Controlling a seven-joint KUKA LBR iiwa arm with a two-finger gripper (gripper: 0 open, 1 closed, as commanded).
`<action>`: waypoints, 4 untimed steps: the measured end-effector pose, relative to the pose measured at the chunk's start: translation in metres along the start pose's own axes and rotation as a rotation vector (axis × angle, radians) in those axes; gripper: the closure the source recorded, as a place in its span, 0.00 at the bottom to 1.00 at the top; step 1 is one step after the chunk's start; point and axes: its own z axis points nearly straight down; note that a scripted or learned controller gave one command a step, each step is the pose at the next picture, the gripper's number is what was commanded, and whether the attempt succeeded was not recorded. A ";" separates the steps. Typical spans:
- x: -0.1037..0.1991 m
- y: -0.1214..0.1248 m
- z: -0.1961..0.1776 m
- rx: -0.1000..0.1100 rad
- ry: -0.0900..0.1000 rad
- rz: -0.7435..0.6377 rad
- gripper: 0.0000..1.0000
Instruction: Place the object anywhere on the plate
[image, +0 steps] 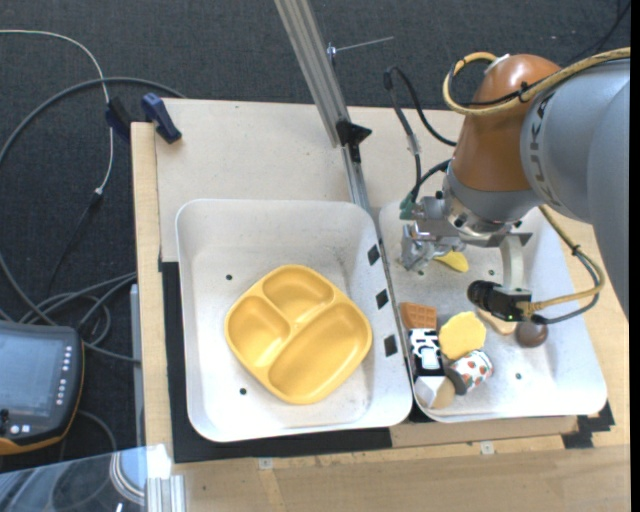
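- The claw (415, 258) hangs over the upper left part of the right bin (565, 375), close to the wall this bin shares with the left bin (195, 235).
- Whether the claw is apart or together cannot be told, as the slanted view from above does not show it.
- The arm (500, 130), grey with an orange band, comes in from the view's right and stands over the claw.
- A yellow piece (456, 262), small and curved, lies on the bin floor just beside the claw, on its right in the view. Whether the two touch cannot be told.
- It is the loose thing nearest the claw. Whether it is the object meant by the task cannot be told.
- The plate (298, 333), yellow with three compartments, lies flat in the left bin. It is well apart from the claw, below it and to its left in the view, across the shared wall.
- Straight below the claw in the view, an orange wafer (420, 316) lies near it.
- Farther from the claw than the wafer, a yellow disc (463, 335), a black-and-white block (427, 350) and a spotted cup (470, 370) sit close together.
- A brown ball (530, 333) lies well apart from the claw, below it and to its right in the view.
- All these loose things lie in the right bin, on the claw's side of the wall.
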 end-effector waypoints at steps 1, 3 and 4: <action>0.052 -0.028 -0.036 -0.006 0.005 -0.014 1.00; 0.044 -0.109 -0.093 -0.009 0.003 -0.010 1.00; 0.072 -0.069 -0.039 0.000 0.002 -0.011 1.00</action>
